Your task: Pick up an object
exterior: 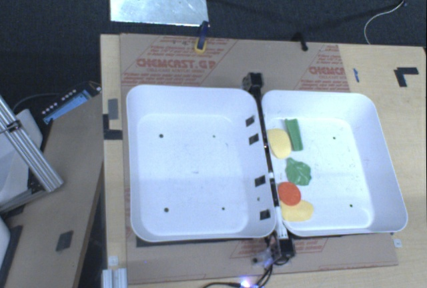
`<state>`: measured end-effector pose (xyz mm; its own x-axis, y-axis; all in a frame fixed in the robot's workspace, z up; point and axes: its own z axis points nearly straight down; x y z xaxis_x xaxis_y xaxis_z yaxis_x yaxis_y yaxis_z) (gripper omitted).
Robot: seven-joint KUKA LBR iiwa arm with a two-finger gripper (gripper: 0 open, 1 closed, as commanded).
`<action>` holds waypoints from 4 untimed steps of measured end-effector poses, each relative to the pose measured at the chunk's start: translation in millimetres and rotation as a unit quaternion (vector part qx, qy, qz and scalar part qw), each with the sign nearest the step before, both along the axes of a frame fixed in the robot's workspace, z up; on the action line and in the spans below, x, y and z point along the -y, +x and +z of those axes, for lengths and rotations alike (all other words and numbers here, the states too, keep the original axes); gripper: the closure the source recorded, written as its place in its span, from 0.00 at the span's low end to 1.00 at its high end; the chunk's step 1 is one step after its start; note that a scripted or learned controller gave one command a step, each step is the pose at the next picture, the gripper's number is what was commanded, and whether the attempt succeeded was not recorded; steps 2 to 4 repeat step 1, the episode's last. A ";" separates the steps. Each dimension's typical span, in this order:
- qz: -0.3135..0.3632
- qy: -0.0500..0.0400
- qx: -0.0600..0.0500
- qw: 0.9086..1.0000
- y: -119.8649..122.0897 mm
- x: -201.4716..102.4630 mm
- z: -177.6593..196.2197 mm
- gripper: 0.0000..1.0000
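Five objects: yellow piece [279,142], green stick [293,134], green leafy piece [298,171], red round piece [289,193] and second yellow piece [297,211], all lying in the view's right-hand bin [343,173].
Grouping: a loose column along that bin's inner wall; the yellow piece touched the green stick, and the red round piece touched the second yellow piece.
Jaws: state could not be told; places relative to them could not be given.
Progress: judged not begun; every object rested on the bin floor, none lifted.
Remaining: approach, grasp, lift.
Edges: the inner wall stood just beside the column and would likely crowd a grasp from that side.
Open room: the outer half of that bin, the left-hand bin [193,167] and the bench [180,60] border.
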<state>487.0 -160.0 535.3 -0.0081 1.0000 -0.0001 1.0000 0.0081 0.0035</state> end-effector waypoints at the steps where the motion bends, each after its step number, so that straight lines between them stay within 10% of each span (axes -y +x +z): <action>1: -0.005 -0.002 0.000 1.000 -0.8 48.8 0.1 1.00; 4: -0.005 -0.002 0.000 1.000 -0.8 48.8 0.1 1.00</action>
